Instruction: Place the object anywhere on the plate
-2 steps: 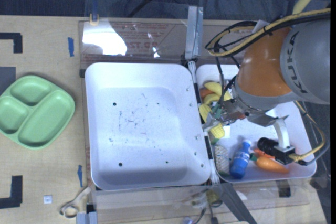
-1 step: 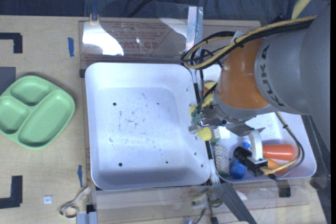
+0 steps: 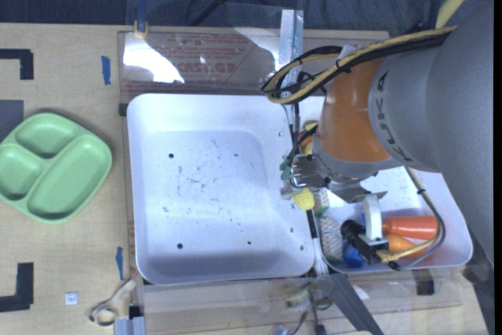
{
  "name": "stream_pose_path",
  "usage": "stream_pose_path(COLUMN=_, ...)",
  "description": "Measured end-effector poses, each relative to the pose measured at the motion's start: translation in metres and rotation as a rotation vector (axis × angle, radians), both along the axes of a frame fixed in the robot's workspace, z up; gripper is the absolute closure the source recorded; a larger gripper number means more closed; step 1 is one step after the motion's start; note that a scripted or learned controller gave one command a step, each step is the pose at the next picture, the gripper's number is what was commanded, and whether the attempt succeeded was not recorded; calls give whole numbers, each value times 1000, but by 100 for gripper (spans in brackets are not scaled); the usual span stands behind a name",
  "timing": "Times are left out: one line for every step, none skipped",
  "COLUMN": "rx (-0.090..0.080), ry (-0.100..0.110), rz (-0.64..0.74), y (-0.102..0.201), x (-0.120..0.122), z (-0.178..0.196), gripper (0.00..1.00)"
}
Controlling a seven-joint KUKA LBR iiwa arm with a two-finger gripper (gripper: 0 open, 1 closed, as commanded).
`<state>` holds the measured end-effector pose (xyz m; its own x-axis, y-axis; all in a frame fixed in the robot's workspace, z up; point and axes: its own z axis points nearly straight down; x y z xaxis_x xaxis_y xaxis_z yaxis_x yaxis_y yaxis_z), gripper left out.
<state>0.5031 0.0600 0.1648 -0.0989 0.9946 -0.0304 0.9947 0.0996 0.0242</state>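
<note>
Picking step: arm (image 3: 369,121) reaches into right bin (image 3: 459,251) clutter, gripper grasp untellable; green plate (image 3: 53,166) lies far left.

Plate (image 3: 53,166) left of both bins (image 3: 212,184); objects (image 3: 408,227), perhaps toys, in right bin (image 3: 451,243).

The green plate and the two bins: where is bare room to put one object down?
The green plate has three bare compartments. The left bin has a bare floor between its walls. The right bin is crowded: the arm covers it, with an orange object and small items beneath.
</note>
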Motion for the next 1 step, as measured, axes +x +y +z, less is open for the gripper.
stream_pose_path(rx=-2, ry=1, rz=-86, y=6, x=7, z=-3, gripper=100)
